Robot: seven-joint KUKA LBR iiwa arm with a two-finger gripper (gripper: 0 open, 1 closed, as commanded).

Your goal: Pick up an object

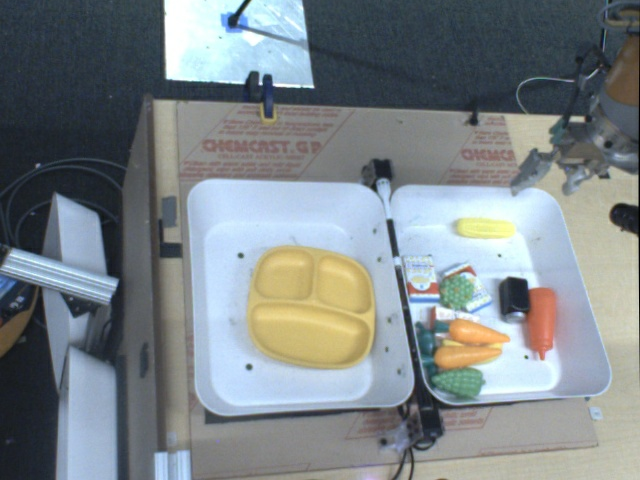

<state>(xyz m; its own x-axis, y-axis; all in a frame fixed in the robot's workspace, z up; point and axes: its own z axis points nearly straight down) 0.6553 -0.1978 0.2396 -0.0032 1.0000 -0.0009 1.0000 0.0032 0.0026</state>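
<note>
My gripper [553,174] hangs at the upper right, over the far edge of the right bin [580,268]. Its two fingers [527,172] are spread open with nothing between them. In the right bin lie a yellow corn cob [486,229], an orange bottle [541,320], a small black block [514,297], two carrots [472,334], a green leafy piece [459,383], a packet of green peas [464,290] and a small printed card [420,276]. The corn cob is the nearest, below and left of the gripper.
The left bin [215,268] holds a yellow divided plate [310,306]. A black divider strip [392,258] runs between the bins. Cardboard [300,138] lies under both. A metal rail [60,276] and cables are at the left, off the bench.
</note>
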